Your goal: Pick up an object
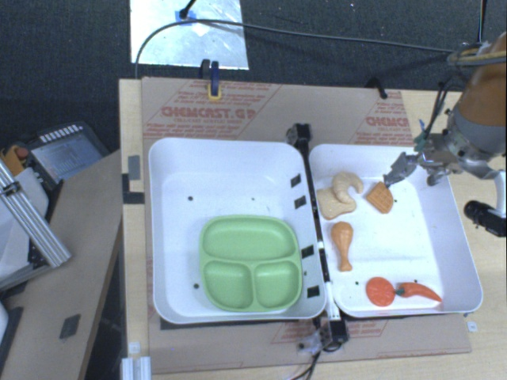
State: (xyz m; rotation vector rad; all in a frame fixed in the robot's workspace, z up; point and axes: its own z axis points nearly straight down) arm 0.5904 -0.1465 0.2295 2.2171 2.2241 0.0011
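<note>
Reaching in from the right, the grey arm [483, 121] with its orange band holds its hand [400, 170] low over the upper part of the right bin [451, 236], just above and beside a small orange waffle-like piece [380, 198]. Whether the hand is released or clenched cannot be told at this size, and nothing shows between its tips. The waffle-like piece lies on the bin floor, near a pale beige curved pastry shape [340, 195] to its left. Below those, a tan drumstick [342, 244] lies lengthwise near the divider between the two bins. Toward the near edge of the right bin, a red tomato [380, 291] sits touching an orange-red chilli pepper [417, 291] that points to the right. The left bin [178, 180] holds a green sectioned plate [249, 262] with three compartments, set toward its near right corner. Both bins rest on a sheet of printed cardboard [238, 105] on the bench [103, 212]. A yellow-handled clamp [212, 80] grips the far edge of the cardboard, and a shiny metal plate [190, 22] lies beyond it with a cable running across.
</note>
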